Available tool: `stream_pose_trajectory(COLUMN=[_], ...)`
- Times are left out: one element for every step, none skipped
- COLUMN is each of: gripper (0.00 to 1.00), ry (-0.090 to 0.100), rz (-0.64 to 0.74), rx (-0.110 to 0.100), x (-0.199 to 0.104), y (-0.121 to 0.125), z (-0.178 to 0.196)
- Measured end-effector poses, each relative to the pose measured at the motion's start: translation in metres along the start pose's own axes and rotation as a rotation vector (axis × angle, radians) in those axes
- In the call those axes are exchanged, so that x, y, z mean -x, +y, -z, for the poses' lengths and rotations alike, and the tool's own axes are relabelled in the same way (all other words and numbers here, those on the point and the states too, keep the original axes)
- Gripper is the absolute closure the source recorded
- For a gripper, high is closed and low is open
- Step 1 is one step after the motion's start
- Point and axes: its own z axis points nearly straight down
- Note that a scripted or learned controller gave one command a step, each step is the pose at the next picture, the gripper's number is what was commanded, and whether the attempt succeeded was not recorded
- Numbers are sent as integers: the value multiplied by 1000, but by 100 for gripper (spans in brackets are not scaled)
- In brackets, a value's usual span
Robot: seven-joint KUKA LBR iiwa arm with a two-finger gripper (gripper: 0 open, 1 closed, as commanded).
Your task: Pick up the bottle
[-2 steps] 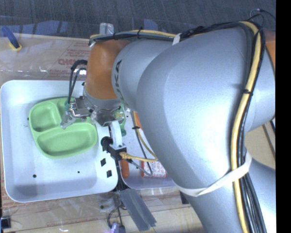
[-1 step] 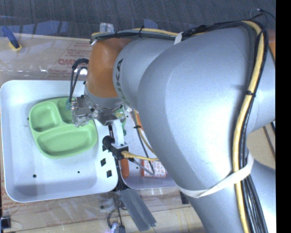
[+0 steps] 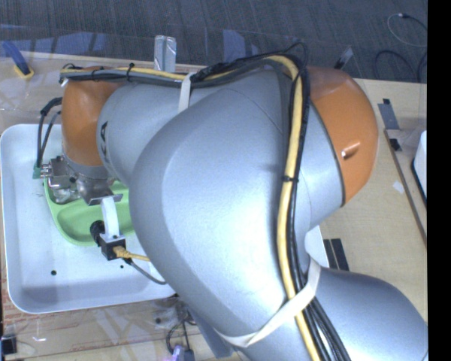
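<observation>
The arm [image 3: 233, 201] covers most of my view. Its shell is smooth and grey, with big rounded shapes and a matte shine. Two glossy orange parts show on it, one at the wrist [image 3: 83, 122] and one on the joint at the right [image 3: 346, 138]. A yellow cable [image 3: 292, 164] runs along the shell together with black ones, and white straps [image 3: 184, 92] hold them on.

The wrist hangs over the left bin [image 3: 30, 277], a shallow white tray of smooth plastic with rounded corners. Under the orange wrist I see bare metal parts of the gripper [image 3: 66, 180], and a small black plug with a yellow wire [image 3: 111, 245] hangs beside it. Whether the gripper is open or closed I cannot tell, because the arm and the wrist hide its lower end. I also cannot tell whether it holds or touches anything.

Directly under the gripper, in the middle of the left bin, lies a light green thing [image 3: 79, 220] with a smooth surface and a rounded edge. Only a part of it shows, so I cannot say with certainty that this is the bottle. Its long axis and the way it points are hidden from me.

The bench [image 3: 402, 224] is pale wood, and beyond it is dark grey carpet [image 3: 210, 6].
</observation>
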Motion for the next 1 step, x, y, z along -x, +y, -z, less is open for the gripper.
stream_pose_trajectory(gripper=[100], ry=[-3], rz=[-232], rx=[-6], x=[0], y=[-32], z=[113])
